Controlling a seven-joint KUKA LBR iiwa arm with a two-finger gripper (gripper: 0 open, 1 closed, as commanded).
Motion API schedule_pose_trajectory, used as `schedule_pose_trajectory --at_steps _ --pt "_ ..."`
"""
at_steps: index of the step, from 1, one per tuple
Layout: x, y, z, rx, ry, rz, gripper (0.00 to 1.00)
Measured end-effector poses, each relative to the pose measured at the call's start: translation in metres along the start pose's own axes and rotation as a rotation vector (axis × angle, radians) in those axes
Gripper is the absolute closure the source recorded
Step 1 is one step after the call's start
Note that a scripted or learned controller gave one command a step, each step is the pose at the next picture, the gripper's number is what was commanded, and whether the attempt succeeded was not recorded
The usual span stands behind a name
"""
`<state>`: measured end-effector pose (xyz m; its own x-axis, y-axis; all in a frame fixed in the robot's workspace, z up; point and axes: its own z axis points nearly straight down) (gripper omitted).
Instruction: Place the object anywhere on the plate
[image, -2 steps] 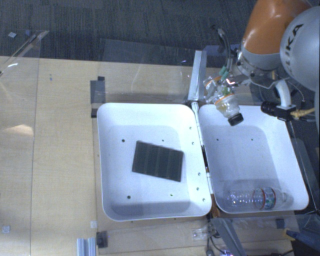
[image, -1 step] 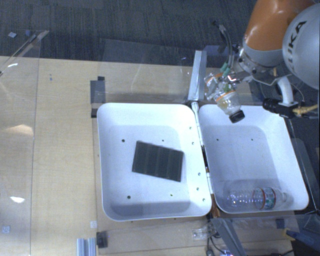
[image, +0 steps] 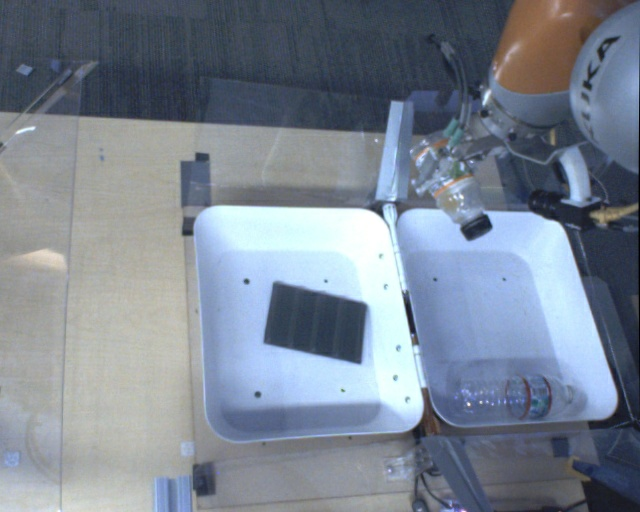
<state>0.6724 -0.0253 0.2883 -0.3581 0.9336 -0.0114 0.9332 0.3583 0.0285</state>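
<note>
**Wooden worktop (image: 100, 300), two bins: bottle aloft, plate not yet reached**

A small clear bottle with a black cap (image: 462, 203) hangs tilted over the far rim of the right bin (image: 480, 300), with the jaws closed on its upper end. Carrying seems the step in hand. The next move, I judge, calls for a traverse left to the dark ribbed plate (image: 316, 321) in the left bin (image: 230, 260), then a release.

pale wooden bench (image: 110, 330), left white bin (image: 235, 300) and right white bin (image: 500, 300) side by side on it
</note>
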Motion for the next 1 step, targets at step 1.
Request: schedule_pose_trajectory --at_steps 1 --pt "-0.0002 0.0016 -0.0111 -0.006 -0.002 -0.003 1.00"
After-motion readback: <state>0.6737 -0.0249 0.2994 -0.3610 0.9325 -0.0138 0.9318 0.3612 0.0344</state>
